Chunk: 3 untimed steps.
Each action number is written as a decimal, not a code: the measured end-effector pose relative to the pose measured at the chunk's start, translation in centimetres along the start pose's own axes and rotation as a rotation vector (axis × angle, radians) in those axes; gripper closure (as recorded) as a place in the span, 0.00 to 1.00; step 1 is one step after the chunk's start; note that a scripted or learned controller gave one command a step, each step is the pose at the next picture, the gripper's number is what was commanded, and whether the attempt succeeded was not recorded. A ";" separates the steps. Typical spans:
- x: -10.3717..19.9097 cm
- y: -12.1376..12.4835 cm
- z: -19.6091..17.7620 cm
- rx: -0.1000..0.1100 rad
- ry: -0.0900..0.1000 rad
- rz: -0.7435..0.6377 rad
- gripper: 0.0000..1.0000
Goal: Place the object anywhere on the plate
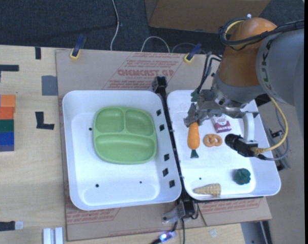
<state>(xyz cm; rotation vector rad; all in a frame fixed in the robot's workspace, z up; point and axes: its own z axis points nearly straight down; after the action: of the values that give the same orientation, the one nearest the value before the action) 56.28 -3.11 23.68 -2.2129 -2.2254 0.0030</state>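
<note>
Pincer (194, 117) sits low over the right bin (266, 187), its dark fingers pointing down and to the left at the top end of a toy carrot (193, 136). The finger tips appear to touch or just overlap that upper end, but the slant of the camera and the bulk of the wrist hide the gap between them, so I cannot tell how wide they stand or whether the carrot is truly gripped. The carrot lies lengthwise on the bin floor, orange body above, small green stub at the bottom. The arm (245, 50) comes in from the right, its orange band above the wrist. One green plate (125, 136) with three compartments lies in the left bin (72, 136), well apart from the carrot, with the wall between the two bins (166, 131) separating them. Counting the right bin: one carrot, one pretzel (212, 140) just beside the carrot on its right, one small red-and-white packet (222, 124) partly under the wrist, one dark green lump (242, 175) near the lower right corner, one ice cream cone (208, 189) lying flat along the near edge. Two white bins rest on a sheet of cardboard (138, 72) on the counter (26, 187). A stack of coloured blocks (3, 122) stands at the far left of the counter.
</note>
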 end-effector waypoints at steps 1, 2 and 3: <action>5.3 -0.4 1.4 0.000 0.000 -0.001 1.00; 9.7 -0.7 1.1 -0.002 -0.001 0.000 1.00; 14.7 -1.4 0.3 -0.002 0.000 -0.001 1.00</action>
<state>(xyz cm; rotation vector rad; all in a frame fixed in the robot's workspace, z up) 54.77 11.57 23.40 -2.2127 -2.2279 0.0008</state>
